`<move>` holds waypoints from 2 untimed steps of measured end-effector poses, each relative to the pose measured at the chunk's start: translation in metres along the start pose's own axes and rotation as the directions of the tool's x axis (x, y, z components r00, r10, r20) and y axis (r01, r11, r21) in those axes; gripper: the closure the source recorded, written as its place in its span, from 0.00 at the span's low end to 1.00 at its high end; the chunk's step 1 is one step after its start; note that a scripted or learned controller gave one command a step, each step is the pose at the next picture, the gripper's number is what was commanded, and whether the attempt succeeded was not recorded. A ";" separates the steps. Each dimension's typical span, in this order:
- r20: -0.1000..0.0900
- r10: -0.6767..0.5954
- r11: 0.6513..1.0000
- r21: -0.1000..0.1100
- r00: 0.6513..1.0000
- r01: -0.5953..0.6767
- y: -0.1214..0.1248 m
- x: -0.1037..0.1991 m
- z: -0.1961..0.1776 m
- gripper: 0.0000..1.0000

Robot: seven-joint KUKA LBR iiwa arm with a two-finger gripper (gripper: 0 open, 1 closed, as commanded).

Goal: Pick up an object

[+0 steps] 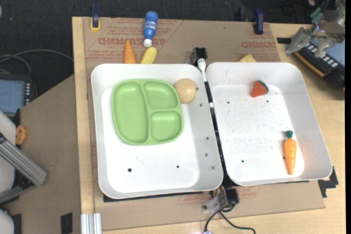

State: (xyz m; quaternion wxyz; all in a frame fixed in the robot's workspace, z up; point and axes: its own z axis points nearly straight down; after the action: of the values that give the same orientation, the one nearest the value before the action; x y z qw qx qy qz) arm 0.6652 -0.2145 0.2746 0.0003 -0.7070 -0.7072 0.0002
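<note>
The left bin [109, 167] holds a green divided plate [147, 111] with a tan round ball [186, 90] resting against its upper right corner. In the right bin [258, 172] a red strawberry [259, 89] lies near the back. An orange carrot [289, 153] with a green top lies near the bin's right wall, pointing toward the front.
Behind the left bin, on the brown board, lie a blue and white bottle [149, 27], an orange cone-like piece [129, 53] and a yellow corn piece [148, 55]. A pale yellow piece [248, 58] sits behind the right bin. Grey equipment [321, 41] stands at the far right.
</note>
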 end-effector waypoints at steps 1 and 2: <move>-0.004 0.002 1.000 0.012 1.000 -0.002 -0.034 -0.009 0.134 0.00; -0.004 -0.007 1.000 0.005 1.000 0.007 0.002 0.063 0.194 0.00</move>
State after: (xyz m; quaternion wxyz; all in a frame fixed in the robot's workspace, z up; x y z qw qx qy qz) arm 0.6671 -0.1516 0.0807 0.0036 -0.7046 -0.7096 0.0004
